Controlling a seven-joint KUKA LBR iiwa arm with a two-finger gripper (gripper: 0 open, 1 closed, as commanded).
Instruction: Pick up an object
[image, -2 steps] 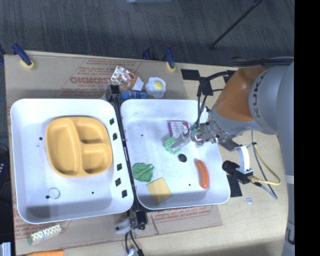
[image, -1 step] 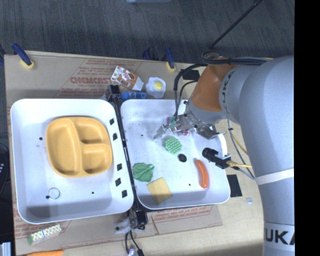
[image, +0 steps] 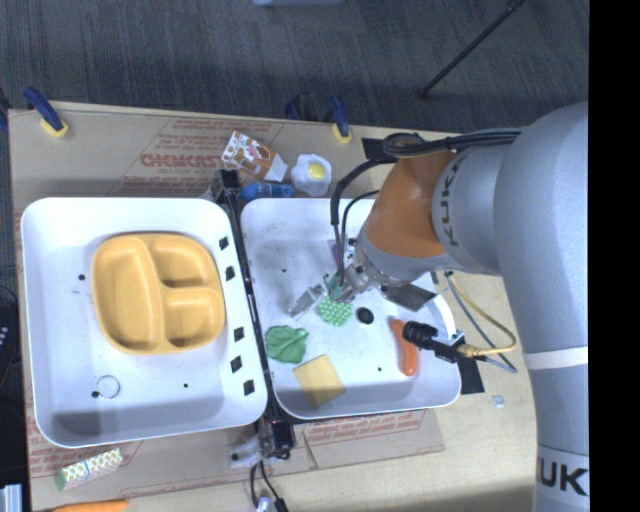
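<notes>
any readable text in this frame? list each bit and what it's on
"UK": white letters on the grey arm, cut off by the frame's edge.
Red print on the cardboard under the bins: large word begins "CHE", the rest too blurred to read.
Small carton behind the bins: printed, but too small to read.

A: What sits in the left bin (image: 40, 300)?

B: A divided tray (image: 157, 291), toward its far half.

A: And the right bin (image: 270, 225)?

B: A leaf piece (image: 286, 343) at its near left, a flat block (image: 318, 378) just right of it and nearer. A dotted ball (image: 335, 312) lies mid-bin, a carrot piece (image: 404, 350) toward the right wall. The gripper (image: 340, 287) hangs just above the ball.
</notes>
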